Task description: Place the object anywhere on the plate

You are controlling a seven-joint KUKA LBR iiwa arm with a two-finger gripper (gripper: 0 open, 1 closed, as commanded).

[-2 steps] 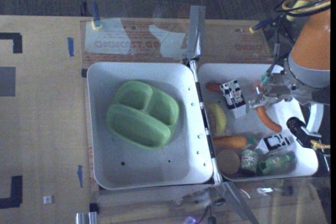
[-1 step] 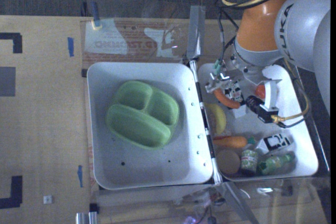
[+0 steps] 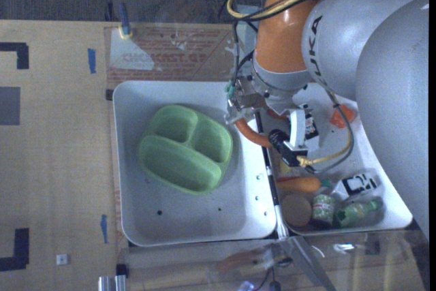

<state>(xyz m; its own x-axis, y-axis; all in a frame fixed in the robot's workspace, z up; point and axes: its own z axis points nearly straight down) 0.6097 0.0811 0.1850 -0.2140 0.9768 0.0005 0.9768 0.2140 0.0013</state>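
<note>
Since the orange curved sausage-like object sits under the gripper at the divide between the bins, grip state indeterminable, carry it left and low over the green three-compartment plastic plate in the left white bin before letting go

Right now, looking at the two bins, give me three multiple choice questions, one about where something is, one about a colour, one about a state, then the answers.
1. Where is the plate?
A. left bin
B. right bin
C. on the floor

2. What colour is the plate?
A. red
B. green
C. blue

3. What state is the plate in?
A. stacked with cans
B. upside down
C. nothing lying on it

Answers:
1 A, it sits on the white floor of the left bin.
2 B, it is light green with divided compartments.
3 C, its compartments show bare green; the orange carrot-like piece and the can lie in the right bin.
</note>
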